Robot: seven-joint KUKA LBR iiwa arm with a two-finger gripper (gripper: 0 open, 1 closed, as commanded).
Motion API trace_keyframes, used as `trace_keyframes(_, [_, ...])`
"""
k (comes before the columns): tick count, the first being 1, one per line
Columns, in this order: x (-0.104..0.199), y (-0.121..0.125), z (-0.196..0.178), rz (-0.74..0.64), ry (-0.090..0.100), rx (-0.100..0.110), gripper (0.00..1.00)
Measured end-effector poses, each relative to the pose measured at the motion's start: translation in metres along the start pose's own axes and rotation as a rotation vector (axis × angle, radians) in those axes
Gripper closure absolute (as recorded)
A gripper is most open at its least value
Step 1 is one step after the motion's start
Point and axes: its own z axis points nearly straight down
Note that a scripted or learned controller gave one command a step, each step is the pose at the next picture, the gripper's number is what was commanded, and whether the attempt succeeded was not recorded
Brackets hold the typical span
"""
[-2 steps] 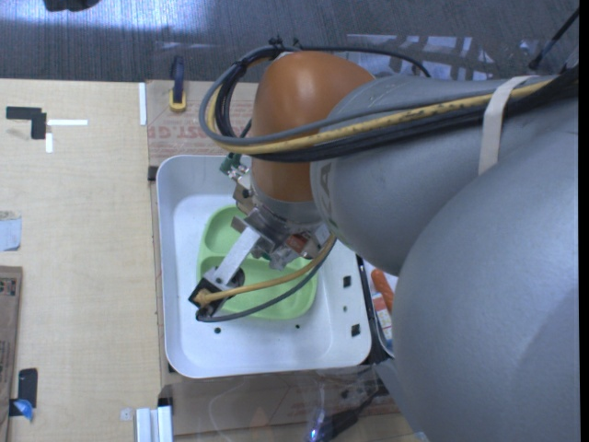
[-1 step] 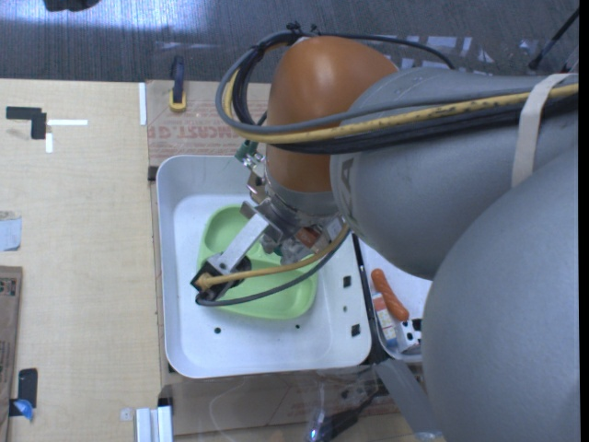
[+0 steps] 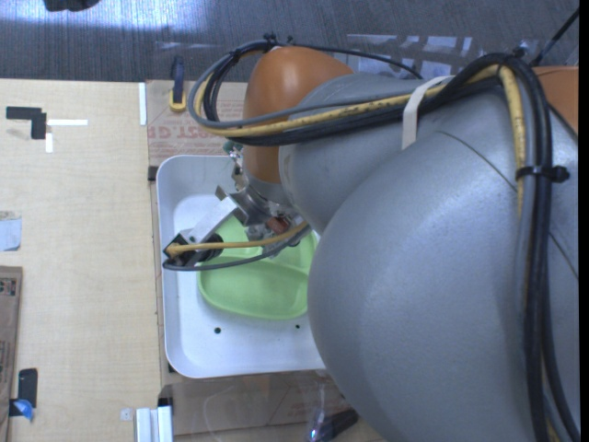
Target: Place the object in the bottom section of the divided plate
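Arm over green plate in bin

One camera, fixed overhead, looking down at slant. Close under lens: arm, in from right, large in frame. Centre: bin; left: bench.

Bare bin floor beside the green plate (bulky arm overhead)

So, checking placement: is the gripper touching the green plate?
Cannot tell. In the camera view the gripper overlaps the rim of the green plate; no contact or gap shows plainly.
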Motion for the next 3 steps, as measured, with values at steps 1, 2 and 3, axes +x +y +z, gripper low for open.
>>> trace_keyframes(1, [0.0,0.0,0.0,0.0,0.001,0.0,0.0])
trace_keyframes(2, [-0.035,-0.03,0.068,-0.048,-0.001,0.001,0.0])
trace_keyframes(3, [0.014,0.004,-0.066,-0.25,0.001,-0.002,0.0])
